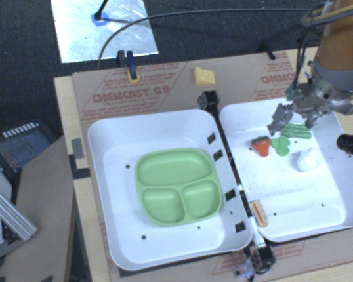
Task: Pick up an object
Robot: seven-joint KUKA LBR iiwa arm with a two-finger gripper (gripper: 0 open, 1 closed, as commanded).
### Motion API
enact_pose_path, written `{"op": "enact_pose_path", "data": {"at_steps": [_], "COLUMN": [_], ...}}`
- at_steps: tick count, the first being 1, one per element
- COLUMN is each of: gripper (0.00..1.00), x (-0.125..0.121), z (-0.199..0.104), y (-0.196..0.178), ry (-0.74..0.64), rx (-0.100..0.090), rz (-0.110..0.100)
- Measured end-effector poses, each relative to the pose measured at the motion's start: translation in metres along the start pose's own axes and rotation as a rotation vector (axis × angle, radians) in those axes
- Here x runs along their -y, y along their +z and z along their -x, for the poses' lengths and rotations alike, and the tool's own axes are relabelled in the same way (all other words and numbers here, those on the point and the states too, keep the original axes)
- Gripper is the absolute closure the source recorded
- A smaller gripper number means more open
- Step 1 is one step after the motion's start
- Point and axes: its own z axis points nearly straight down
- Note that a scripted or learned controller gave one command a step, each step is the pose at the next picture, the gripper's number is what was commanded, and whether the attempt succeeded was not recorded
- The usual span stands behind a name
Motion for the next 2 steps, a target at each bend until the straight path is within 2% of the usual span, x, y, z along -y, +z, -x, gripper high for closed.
{"op": "enact_pose_path", "data": {"at_steps": [1, 2], "gripper": [0.0, 0.0], "x": [-0.002, -0.003], "z": [0.0, 0.002], "y": [-0.007, 0.056], "ry": [-0.002, 0.001], "rx": [0.001, 0.001], "rz": [0.012, 0.009]}}
